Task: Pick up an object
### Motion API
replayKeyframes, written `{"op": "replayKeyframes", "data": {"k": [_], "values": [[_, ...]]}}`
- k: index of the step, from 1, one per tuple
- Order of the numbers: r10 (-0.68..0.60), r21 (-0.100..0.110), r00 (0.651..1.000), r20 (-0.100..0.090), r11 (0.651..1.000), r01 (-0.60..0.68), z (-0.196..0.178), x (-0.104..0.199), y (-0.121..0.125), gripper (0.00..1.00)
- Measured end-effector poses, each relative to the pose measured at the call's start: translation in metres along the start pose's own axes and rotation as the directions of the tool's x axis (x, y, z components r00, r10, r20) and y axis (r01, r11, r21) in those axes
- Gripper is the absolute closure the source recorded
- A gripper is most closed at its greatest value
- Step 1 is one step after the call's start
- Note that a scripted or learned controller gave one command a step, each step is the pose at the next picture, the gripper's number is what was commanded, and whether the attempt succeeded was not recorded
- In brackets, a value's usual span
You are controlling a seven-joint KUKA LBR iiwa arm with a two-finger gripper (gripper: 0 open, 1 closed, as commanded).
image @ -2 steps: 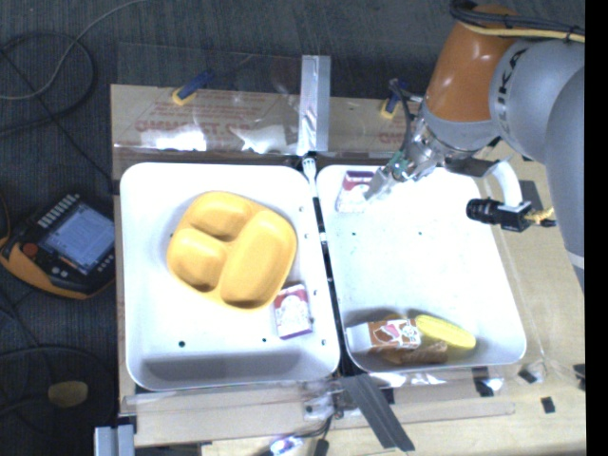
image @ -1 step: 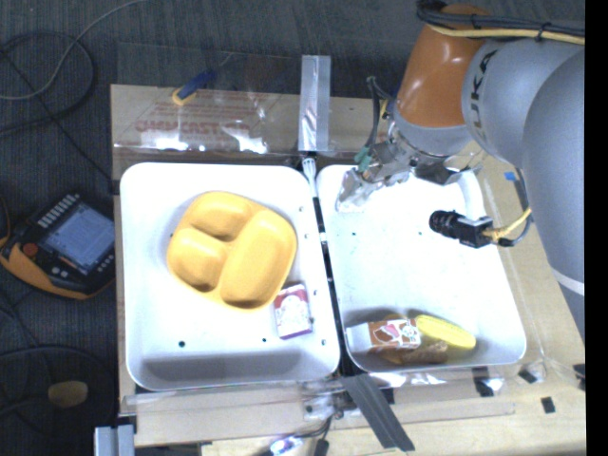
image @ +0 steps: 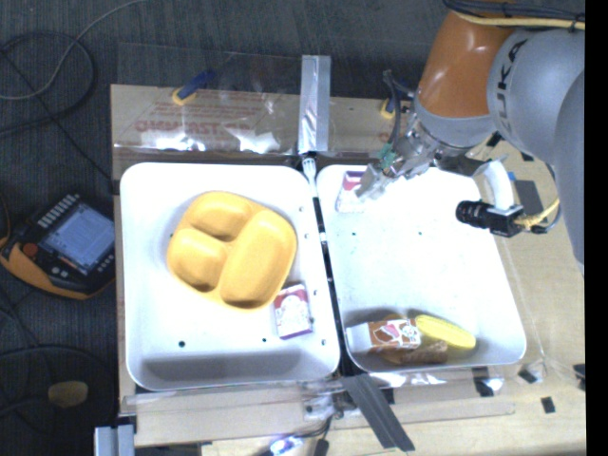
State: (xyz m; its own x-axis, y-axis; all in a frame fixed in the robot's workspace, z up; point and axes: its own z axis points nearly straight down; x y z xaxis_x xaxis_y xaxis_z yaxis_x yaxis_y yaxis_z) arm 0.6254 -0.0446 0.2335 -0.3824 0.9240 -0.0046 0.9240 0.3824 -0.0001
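From my remote seat I see the grey KUKA arm with its orange band [image: 475, 60] reaching in from the upper right, bent down over the far corner of the right bin, wrist angled toward the divider between the bins. The table [image: 551, 350] carries two shallow white bins side by side. The left white bin [image: 142, 350] holds a big yellow lumpy foam-like cushion shape [image: 231, 248] in its middle, and a small white and pink carton [image: 293, 312] lies just beside that shape's near right edge, close to the bin's right wall. The right white bin [image: 446, 255] holds a brown packaged snack [image: 399, 338] and a yellow oblong object [image: 445, 332] touching each other along the near wall. At the far left corner of this bin, the gripper [image: 372, 184] points down and to the left at a small white and pink packet [image: 350, 193]; its tip meets the packet, but I cannot tell whether the fingers are spread or pressed together, nor whether the packet sits between them. A black cylindrical piece [image: 486, 214] juts from the arm over the bin's right side.
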Motion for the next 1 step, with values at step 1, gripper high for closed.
{"op": "replayKeyframes", "data": {"k": [1], "values": [[0.108, 0.002, 0.994, -0.006, 0.994, -0.108, 0.014, 0.0319, -0.0386, 1.0]]}}
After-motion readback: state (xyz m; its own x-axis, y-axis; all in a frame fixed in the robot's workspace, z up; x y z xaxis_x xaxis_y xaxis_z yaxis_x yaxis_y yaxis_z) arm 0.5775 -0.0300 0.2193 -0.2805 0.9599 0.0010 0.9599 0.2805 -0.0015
